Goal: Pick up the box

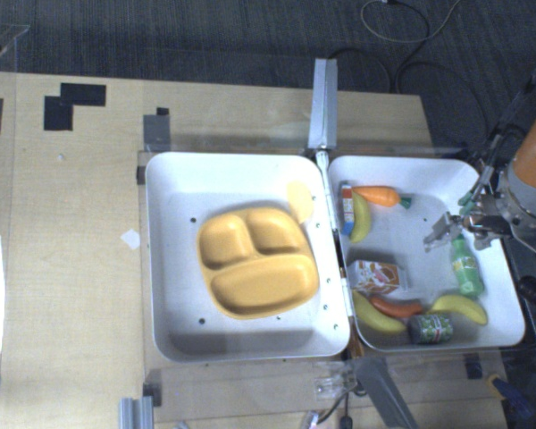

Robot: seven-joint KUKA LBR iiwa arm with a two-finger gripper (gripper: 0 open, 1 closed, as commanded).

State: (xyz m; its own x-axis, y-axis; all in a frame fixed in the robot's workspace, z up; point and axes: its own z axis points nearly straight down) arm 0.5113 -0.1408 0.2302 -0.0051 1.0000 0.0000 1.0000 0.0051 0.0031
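Camera view: box (375, 277) lies flat in the right bin (429, 172), just above the lower banana (380, 315) and red pepper (397, 307). Gripper (448, 229) hovers up-right of the box, apparently spread, gripping nothing. Advice: descend centred on the box, clear of the banana.

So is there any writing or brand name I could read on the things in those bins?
Nothing here reads clearly.
Box: red and white printed wrapper, lettering too blurred to read.
Can: dark label with a red patch, too small to read.
Green bottle: no legible label.
Narrow packet by the bin wall: red and white print, unreadable.
Yellow tray: no text seen.
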